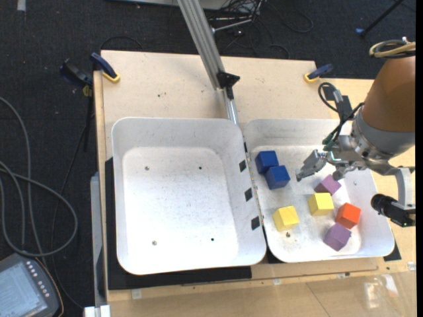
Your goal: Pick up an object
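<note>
From where I stand, the gripper (322, 167) hangs low over the right bin (291, 132), its two grey fingers (308, 166) spread apart with nothing between them. The nearer finger juts out toward the middle of the bin, and the other sits just above a small purple cube (327, 186), close enough that I cannot tell whether it touches. Behind the gripper the wrist rises into the orange band of the arm (395, 98), which comes in from the right with a black cable looping beside it. Just below the purple cube lies a yellow cube (320, 204), and to the right of that an orange cube (348, 214). A second, larger purple cube (338, 236) rests near the bin's front edge, just under the orange one. Further left sits another yellow cube (287, 217), and above it two blue cubes: one blue cube (266, 160) nearer the back and a second blue cube (278, 176) touching it at the front. The left bin (132, 177) lies alongside, its rim overlapping the right bin's edge. Both bins rest on the pale bench (165, 78), with yellow clamps at its back corners.
</note>
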`<move>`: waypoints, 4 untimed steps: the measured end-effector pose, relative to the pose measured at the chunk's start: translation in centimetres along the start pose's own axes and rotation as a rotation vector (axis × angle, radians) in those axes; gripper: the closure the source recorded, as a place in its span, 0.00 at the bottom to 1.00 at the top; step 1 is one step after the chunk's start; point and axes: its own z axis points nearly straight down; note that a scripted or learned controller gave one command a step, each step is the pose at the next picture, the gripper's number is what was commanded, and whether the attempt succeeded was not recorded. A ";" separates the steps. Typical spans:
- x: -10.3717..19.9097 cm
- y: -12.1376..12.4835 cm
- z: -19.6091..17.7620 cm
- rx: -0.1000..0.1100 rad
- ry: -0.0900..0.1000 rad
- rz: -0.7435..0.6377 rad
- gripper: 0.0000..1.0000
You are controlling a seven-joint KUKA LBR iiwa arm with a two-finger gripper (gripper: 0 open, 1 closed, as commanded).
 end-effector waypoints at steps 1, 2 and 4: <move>0.0 0.1 -0.2 -0.005 -0.001 0.002 0.00; 0.8 0.7 4.9 0.001 0.000 0.002 0.00; 0.1 0.9 12.1 -0.009 -0.002 0.000 0.00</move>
